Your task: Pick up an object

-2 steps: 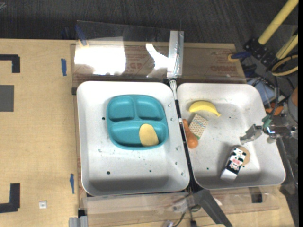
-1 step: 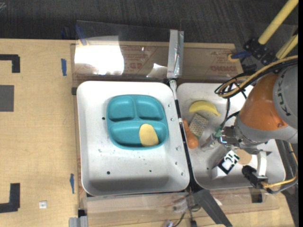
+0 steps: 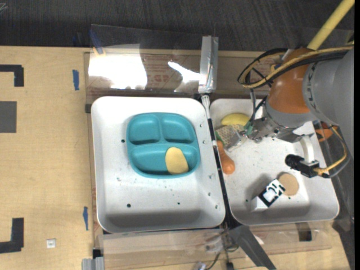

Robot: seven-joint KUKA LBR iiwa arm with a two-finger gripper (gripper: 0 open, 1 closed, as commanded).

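Here, two white bins are seen side by side on the bench. In the left bin (image 3: 107,151) a blue tray (image 3: 143,145) with small parts is placed. A yellow egg-shaped thing (image 3: 176,161) is laid in the tray's front part, toward the right.

The gripper (image 3: 249,130) is lowered into the right bin (image 3: 320,204), near its back left corner. It is carried by the grey arm (image 3: 332,89), which is reached in from the right. Whether the gripper is open or closed cannot be told, as its tip is too small and dark to be made out.

A grey speckled thing (image 3: 228,134) is found just beside the gripper's tip, on its left. Whether it is held or only touched cannot be told. A yellow thing (image 3: 234,118) is set just behind the speckled one. An orange carrot (image 3: 226,162) is laid close to the left wall, in front of both.

Near the front of the right bin, a round tan thing (image 3: 289,183) is seen, and a black and white block (image 3: 271,193) is pressed against it. These two are kept well apart from the gripper.
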